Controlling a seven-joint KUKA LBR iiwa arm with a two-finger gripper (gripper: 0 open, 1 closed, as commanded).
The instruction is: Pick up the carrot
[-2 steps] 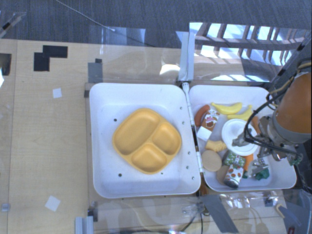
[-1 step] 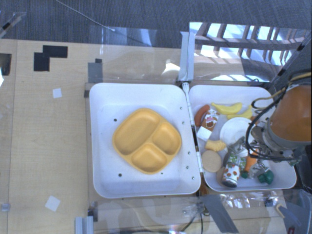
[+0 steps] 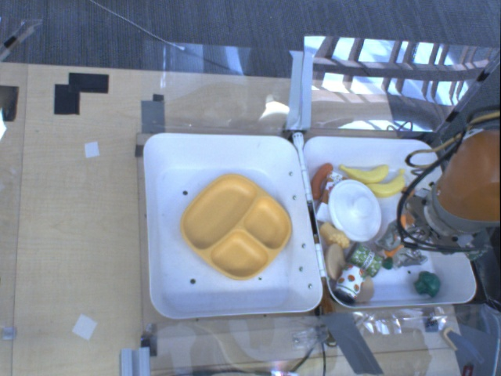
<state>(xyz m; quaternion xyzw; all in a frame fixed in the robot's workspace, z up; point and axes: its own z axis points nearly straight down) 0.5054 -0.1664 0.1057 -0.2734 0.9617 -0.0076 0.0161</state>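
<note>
I am down inside the right bin (image 3: 462, 284), my gripper (image 3: 401, 249) low among the clutter just right of the white bowl (image 3: 356, 208), which I take as my landmark. A small orange sliver shows at my fingertips there, which I judge to be the carrot (image 3: 394, 251), though it is too small to be sure. Whether my jaws are spread or closed on it I cannot tell; my own wrist hides them. Above the bowl lies the banana (image 3: 376, 178), below-right of it the green broccoli (image 3: 427, 283), far left the yellow plate (image 3: 236, 225). By my reckoning the reach is made; grasp and lift remain unproven.
</note>
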